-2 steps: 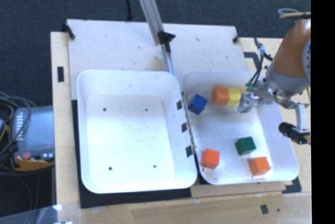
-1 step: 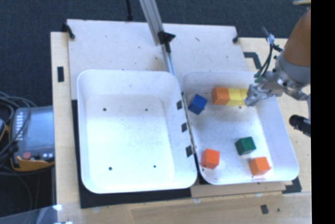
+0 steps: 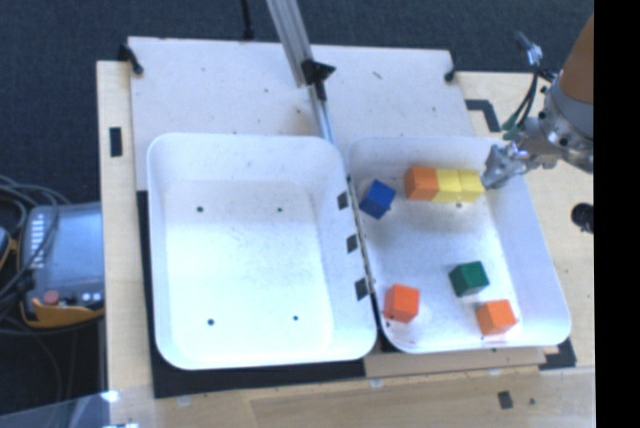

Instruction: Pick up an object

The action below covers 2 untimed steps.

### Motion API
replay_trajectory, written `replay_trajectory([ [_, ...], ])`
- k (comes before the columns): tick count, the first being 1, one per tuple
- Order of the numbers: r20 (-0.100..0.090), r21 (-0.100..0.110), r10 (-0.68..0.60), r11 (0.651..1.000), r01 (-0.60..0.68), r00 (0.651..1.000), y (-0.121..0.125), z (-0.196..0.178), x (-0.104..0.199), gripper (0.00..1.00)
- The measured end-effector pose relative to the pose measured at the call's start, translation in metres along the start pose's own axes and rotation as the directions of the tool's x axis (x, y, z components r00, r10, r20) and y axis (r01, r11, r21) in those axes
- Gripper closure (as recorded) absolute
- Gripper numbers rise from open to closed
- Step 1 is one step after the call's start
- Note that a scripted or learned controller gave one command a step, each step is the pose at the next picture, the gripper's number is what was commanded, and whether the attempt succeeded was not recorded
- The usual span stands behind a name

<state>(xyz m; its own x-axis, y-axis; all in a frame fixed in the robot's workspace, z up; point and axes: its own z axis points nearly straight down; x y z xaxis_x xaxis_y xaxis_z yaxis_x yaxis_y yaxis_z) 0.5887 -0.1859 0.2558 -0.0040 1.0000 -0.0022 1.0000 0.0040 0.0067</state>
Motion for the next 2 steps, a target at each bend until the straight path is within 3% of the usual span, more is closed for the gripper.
replay_trajectory([
  [2,-0.003,0.008,-0.001,1.0,0.002,1.0,-0.015,0.013,0.092,1.0],
])
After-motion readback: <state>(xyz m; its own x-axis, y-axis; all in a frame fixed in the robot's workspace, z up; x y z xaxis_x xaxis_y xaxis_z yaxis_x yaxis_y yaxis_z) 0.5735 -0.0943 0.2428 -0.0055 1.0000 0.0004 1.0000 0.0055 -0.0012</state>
